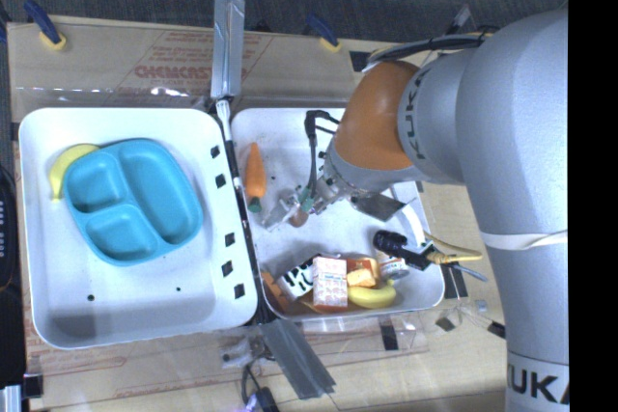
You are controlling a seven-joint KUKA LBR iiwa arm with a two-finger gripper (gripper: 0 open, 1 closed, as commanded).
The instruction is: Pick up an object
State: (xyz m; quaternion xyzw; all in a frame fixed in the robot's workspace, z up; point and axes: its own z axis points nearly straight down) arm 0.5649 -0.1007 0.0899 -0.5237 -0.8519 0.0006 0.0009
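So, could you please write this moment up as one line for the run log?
gripper: low in right bin, beside carrot | right bin, near end: box, banana | left bin: blue tray

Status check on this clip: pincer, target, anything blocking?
Pincer low in right-hand bin, grasp unconfirmed. Carrot close beside it, lying free. Box and banana piled at near wall, not in the way.

Right bin [278, 132] as landmark. Inside it, close to the left wall: orange carrot [254, 174], lying lengthwise. Over the bin's middle, just right of the carrot: gripper [299, 207], down near the floor. Against its near wall: small carton [330, 282] and yellow banana [372, 296], touching. Directly to its left: left bin [145, 296], holding a blue divided plate [135, 198].
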